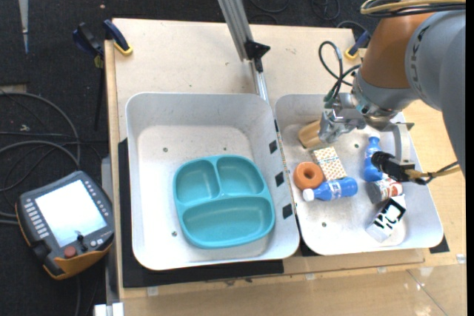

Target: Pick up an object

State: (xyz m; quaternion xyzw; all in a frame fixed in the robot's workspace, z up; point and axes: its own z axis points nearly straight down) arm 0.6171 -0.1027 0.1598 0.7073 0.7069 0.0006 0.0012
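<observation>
Claw (331,122) hangs low in the upper part of the right bin (426,233), right of the frame's centre, and from this slant I cannot tell whether it is released or clenched. Just to its left and slightly below, touching or very nearly so, lies a tan wooden block (309,135), which I judge the likeliest target because it is the nearest thing. Its long axis seems to run from upper right to lower left, though the claw hides part of it. It looks plain, pale brown and blunt-edged.

Below the block I see a speckled packet (329,163), an orange ring (309,175) and a blue bottle (332,190) lying on its side. Further right sit another blue item (372,163) and a black-and-white box (388,217) near the bin's lower right corner.

Over in the left bin (141,159) rests a teal divided tray (222,200), well apart from the claw. Both bins stand on the wooden surface (185,55).
</observation>
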